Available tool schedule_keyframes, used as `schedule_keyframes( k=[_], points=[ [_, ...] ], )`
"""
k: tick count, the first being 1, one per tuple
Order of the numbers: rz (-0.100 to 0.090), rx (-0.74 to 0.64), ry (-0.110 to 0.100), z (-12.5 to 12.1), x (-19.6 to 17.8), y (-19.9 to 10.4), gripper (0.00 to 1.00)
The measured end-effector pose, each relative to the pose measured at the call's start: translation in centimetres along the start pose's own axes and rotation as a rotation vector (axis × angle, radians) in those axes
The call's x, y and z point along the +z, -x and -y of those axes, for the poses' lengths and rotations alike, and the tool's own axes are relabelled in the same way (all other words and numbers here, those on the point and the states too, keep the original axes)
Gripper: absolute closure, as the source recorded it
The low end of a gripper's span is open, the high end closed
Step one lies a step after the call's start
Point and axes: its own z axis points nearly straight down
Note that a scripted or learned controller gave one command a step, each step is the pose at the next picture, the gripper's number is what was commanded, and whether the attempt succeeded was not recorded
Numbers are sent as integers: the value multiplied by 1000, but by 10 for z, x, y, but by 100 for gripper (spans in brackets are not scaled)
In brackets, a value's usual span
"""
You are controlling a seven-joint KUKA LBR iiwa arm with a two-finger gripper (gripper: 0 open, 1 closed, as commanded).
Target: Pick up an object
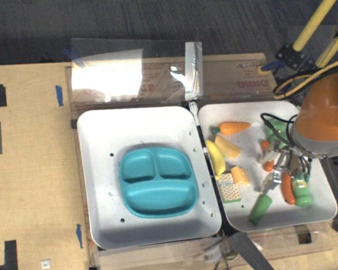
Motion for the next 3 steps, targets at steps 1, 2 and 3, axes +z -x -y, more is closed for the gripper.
schedule_keyframes(
  k=[1,2,3],
  points=[
    [16,-1,1,-1,-13,5,100],
    [14,-1,1,-2,-12,4,0],
    [0,20,1,6,0,14,0]
  ],
)
